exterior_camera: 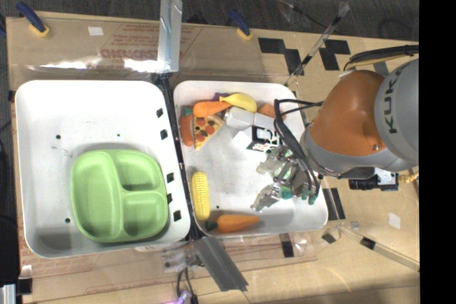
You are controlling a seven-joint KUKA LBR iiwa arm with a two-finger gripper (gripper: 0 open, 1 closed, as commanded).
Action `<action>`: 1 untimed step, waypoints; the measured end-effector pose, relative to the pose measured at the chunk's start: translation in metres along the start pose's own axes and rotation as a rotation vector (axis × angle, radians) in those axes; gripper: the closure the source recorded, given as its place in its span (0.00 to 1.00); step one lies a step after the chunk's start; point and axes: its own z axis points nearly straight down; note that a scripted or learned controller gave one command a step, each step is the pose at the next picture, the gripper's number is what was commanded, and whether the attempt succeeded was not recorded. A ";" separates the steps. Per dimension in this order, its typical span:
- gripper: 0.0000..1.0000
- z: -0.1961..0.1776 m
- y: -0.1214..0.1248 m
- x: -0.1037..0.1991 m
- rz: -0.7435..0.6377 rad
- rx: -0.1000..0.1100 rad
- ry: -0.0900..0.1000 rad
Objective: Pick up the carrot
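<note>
orange carrot (236, 223), green plate (120, 194), yellow corn (201, 195)

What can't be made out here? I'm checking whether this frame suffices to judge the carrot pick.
- Tool, camera view: small and tangled with cables, so its finger state is unclear.
- Carrot: its far end blends into the right bin's rim shadow by the corn.
- Items near the banana: overlapping and blurred, so hard to identify.
- Arm: cut off at the right.
</note>
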 end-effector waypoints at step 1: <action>0.00 -0.037 0.019 -0.026 -0.005 -0.001 -0.008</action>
